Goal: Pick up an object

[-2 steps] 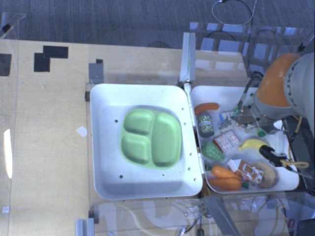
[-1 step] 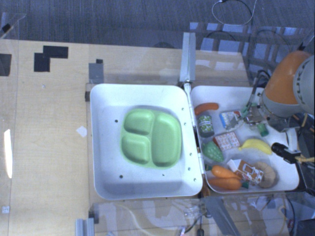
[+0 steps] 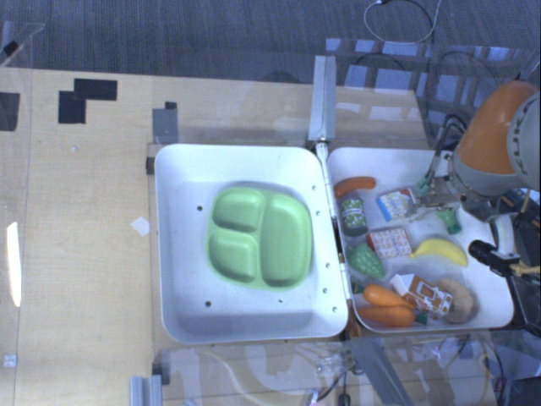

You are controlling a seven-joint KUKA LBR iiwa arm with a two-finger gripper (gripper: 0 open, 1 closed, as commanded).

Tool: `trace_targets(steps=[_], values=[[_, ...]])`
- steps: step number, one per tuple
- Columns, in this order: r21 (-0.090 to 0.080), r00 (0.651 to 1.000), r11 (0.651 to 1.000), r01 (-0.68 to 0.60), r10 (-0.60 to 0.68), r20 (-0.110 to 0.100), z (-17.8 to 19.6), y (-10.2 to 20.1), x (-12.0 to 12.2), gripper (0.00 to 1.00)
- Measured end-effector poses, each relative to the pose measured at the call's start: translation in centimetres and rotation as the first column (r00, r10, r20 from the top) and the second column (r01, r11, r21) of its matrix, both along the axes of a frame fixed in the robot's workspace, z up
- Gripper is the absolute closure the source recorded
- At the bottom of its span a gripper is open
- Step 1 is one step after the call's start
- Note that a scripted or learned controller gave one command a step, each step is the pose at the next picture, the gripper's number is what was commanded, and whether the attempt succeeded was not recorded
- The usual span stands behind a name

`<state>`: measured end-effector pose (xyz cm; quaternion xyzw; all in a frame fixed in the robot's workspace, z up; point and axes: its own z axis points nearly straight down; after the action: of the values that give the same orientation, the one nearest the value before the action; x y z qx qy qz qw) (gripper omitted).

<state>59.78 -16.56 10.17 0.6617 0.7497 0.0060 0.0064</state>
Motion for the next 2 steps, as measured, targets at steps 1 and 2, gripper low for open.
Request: trace_targets(steps=[1, 2], values=[[-0.002, 0.999, 0.999, -0.045, 0.045, -0.009, 12.6, 4.5, 0.6, 1.0], [-0.003, 0.999, 0.999, -0.051, 0.051, -0.003, 13.7, 4.6, 0.8, 1.0]])
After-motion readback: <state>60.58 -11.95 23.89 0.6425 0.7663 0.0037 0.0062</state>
